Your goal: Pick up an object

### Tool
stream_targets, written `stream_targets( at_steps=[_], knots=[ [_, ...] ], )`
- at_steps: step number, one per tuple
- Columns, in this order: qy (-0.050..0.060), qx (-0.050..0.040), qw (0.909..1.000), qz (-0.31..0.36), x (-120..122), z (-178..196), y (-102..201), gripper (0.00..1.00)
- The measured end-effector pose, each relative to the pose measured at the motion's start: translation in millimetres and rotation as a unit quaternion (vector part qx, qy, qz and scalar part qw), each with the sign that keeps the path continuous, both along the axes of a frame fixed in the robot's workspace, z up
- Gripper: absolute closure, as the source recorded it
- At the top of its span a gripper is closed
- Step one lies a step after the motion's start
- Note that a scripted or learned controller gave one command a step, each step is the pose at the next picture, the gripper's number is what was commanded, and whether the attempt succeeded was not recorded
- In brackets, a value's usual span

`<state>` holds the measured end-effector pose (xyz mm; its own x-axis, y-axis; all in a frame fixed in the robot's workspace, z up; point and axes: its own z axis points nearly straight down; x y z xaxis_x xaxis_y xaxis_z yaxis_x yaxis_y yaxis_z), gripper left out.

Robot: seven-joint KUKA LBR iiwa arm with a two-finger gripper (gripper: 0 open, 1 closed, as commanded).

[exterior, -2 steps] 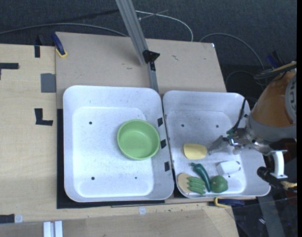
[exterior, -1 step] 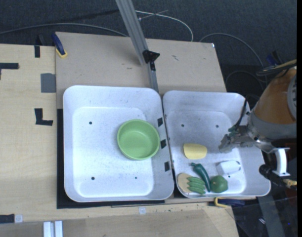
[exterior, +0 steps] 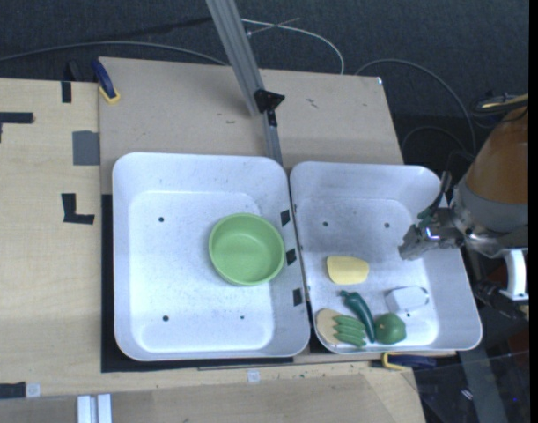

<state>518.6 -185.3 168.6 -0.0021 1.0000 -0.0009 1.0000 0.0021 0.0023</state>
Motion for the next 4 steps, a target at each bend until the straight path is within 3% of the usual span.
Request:
stream_targets(
  at_steps=[1, 3, 4],
  knots=[
    [-0.001, -0.0004, 1.0000, 0.000, 1.4, 52.7, 0.2, 1.00],
    [0.001, 0.0014, 1.0000, 0.003, 49.0, 66.0, 112.2, 1.00],
    [0.002, 0.0016, 1.0000, 0.003, 59.4, 69.1, 170.3, 1.00]
  ],
)
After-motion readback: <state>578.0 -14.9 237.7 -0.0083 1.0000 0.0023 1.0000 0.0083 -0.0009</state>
